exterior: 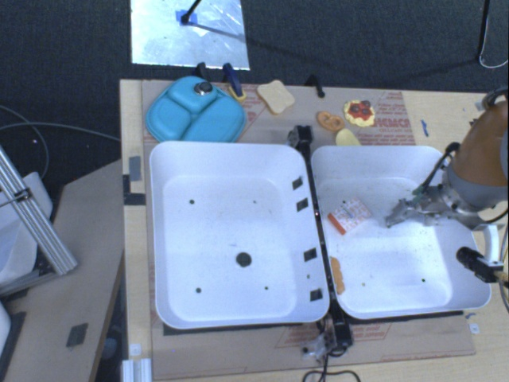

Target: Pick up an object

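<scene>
Claw (395,216) low in the right bin (445,293), near the packet (347,214) but not on it.

You've got the arm (485,161) coming in from the right, with the claw down over the right bin's floor, pointing left. Can't tell if it's wide or narrow, the tips just blur together, and you can see nothing between them. The packet, white with an orange-red edge, lies flat on the left side of that bin, just left of the claw and apart from it. A small brown cookie (337,275) sits against the bin's left wall, lower down. Left bin (175,237) has 1 dark round spot (243,259) on its floor. Behind the bins on the table (402,126) you've got a blue tray (196,111), toast (275,96) and a few other toy foods.
</scene>
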